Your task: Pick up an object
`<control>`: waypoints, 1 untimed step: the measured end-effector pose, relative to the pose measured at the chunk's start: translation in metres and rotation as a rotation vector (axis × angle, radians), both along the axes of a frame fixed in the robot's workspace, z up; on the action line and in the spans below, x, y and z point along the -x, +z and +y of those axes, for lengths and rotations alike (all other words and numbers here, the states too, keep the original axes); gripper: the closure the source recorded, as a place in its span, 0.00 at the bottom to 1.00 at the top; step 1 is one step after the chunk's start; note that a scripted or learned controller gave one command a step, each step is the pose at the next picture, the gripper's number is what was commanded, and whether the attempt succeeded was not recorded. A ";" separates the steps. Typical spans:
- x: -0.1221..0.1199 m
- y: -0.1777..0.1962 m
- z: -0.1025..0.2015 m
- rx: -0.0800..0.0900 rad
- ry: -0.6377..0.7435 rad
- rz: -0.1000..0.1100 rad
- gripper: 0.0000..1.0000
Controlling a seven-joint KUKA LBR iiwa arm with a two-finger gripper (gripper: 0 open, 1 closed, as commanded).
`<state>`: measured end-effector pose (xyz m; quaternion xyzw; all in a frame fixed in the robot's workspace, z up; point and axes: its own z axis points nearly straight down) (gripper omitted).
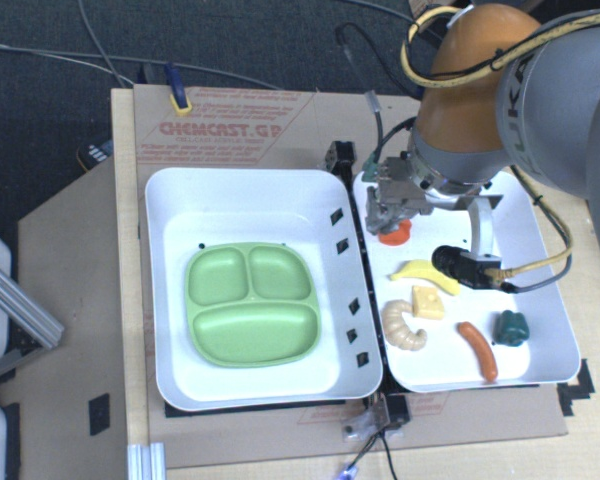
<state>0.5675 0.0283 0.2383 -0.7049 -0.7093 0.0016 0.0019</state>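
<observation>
A: Left bin [170, 268] carries the green 3-section tray [252, 303], likely the drop spot. Targets?
B: Right bin [540, 363]: gripper [392, 218] is down over the red-orange piece [396, 233]. Jaw state: can't tell. Banana [427, 273], sausage [477, 349] sit nearby.

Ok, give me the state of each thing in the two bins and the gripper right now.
Green tray: flat in left bin, compartments bare.
Gripper: low over the red piece.
Red piece: on right bin floor, partly hidden.
Banana: lying flat.
Cheese wedge: lying flat.
Croissant: lying flat.
Sausage: lying flat.
Broccoli: resting apart.
</observation>
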 end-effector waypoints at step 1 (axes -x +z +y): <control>-0.014 -0.017 0.047 0.000 0.000 0.000 1.00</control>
